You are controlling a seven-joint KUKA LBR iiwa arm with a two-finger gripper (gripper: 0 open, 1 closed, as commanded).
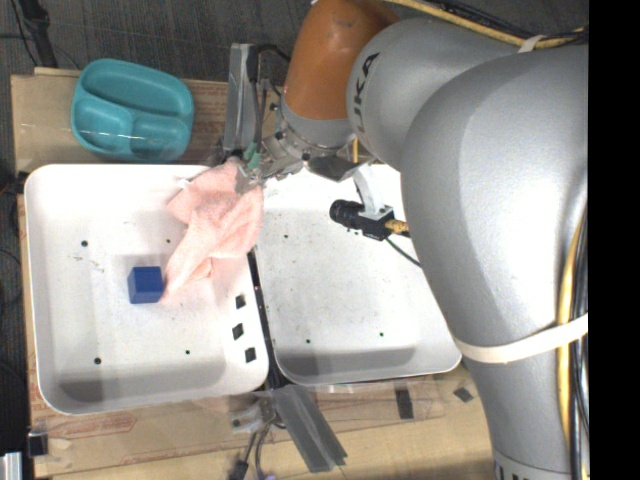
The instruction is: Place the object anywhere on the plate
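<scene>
A pink cloth (212, 230) hangs over the back right part of the left bin (60, 268), its top corner pinched in my gripper (250, 164). The cloth's lower folds trail down onto the bin floor and over the wall between the two bins. My gripper is shut on that top corner, near the bins' far edge. A teal divided plate (132, 108) lies on the bench beyond the left bin, to the left of my gripper. A small blue cube (146, 284) rests on the left bin's floor, just touching the cloth's lower edge.
The right bin (340, 318) lies beneath the arm. The grey arm with its orange band (325, 63) covers the right side of the view. A grey bracket (238, 93) stands upright behind the bins, between plate and gripper.
</scene>
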